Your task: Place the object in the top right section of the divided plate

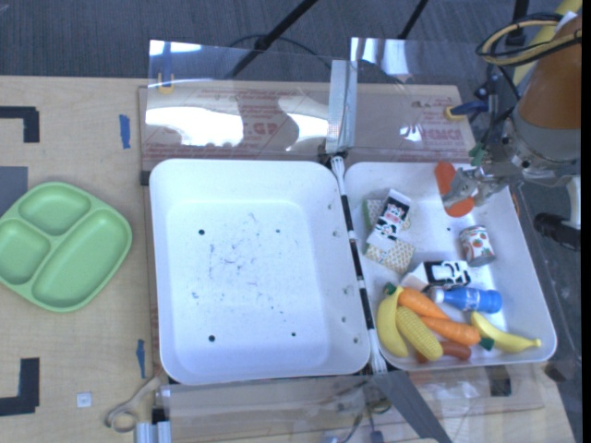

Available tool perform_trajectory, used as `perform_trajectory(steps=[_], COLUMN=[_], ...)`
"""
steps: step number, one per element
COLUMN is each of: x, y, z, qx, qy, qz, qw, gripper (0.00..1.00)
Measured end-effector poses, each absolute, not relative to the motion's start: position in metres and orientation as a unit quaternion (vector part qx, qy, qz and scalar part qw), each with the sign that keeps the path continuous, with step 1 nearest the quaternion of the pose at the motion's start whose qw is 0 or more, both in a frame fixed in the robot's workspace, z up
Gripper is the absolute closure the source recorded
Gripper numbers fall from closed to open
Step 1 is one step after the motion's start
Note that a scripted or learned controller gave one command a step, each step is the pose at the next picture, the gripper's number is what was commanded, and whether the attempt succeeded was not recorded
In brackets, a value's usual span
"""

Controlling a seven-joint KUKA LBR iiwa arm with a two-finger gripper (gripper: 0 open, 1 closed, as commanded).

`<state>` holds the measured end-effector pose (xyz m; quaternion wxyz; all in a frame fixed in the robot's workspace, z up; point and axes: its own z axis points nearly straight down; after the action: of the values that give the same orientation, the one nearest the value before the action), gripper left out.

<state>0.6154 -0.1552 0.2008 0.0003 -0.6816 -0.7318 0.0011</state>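
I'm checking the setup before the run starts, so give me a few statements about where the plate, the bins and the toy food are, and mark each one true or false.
1. The green divided plate lies inside the left bin. False: it lies on the wooden bench left of both bins.
2. The toy food is in the right bin. True.
3. The toy carrot lies in the plate's top right section. False: it is in the right bin beside the corn cob.
4. The gripper is over the right bin's far end, near an orange object. True.
5. A blue bottle lies in the right bin. True.
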Motion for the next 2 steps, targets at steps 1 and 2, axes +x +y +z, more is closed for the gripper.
perform_trajectory(steps=[1, 2], x=[0.667, 0.664], y=[-0.176, -0.198], z=[0.203, 0.208], qx=[-0.514, -0.457], qy=[-0.858, -0.890], qz=[-0.0005, -0.0004], qw=[-0.002, -0.002], gripper=[1.00, 1.00])
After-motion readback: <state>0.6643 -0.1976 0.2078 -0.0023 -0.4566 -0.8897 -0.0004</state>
